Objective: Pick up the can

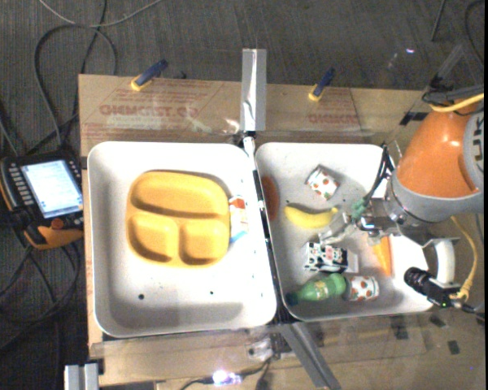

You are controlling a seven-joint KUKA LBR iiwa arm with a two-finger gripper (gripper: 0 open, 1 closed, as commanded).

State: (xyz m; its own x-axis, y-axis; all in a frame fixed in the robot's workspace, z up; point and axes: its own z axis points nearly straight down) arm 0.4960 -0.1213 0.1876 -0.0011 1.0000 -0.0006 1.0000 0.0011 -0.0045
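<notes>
The claw (339,231) hovers just above the can (326,256).

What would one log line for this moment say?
hand: over right bin | below: cow-print can | can grasped: no | yellow tray: left bin

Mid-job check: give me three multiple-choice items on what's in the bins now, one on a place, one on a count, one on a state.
1. Where is the yellow tray?
A. left bin
B. right bin
C. on the bench outside the bins

2. How many dotted cups lie in the right bin?
A. one
B. two
C. four

3. How is the green bottle?
A. standing upright
B. lying on its side
C. propped on the tray

Answers:
1 A: the tray sits inside the left bin.
2 B: one cup is near the far wall of the right bin, and the other cup is near the front.
3 B: the bottle lies flat along the front wall.
</notes>
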